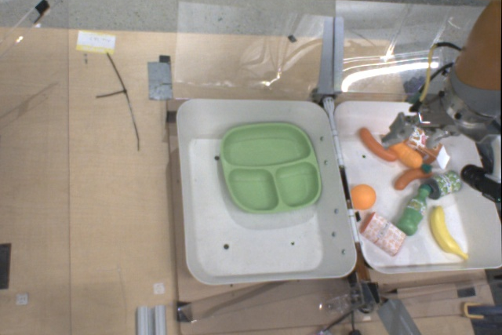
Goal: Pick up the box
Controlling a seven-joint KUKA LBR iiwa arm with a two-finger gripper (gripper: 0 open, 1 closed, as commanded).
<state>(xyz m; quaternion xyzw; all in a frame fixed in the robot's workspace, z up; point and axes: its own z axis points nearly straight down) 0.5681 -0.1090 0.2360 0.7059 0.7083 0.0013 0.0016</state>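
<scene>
While the fingers hang above the orange carrot, whether apart or together I cannot tell, the small pink patterned cardboard box lies well below them.

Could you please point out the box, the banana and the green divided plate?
box (383, 234), camera view, middle of its patterned top.
banana (445, 232), camera view, mid-length of its curve.
green divided plate (264, 145), camera view, large upper compartment.

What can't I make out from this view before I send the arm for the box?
- Gripper: its tip is lost in the clutter of the carrots and a small packet, so its state is unreadable.
- Arm: cut off by the camera view's right edge.
- Box: in plain sight at the right bin's near edge, but its print is too small to read.
- Green bottle: label too blurred to read.
</scene>
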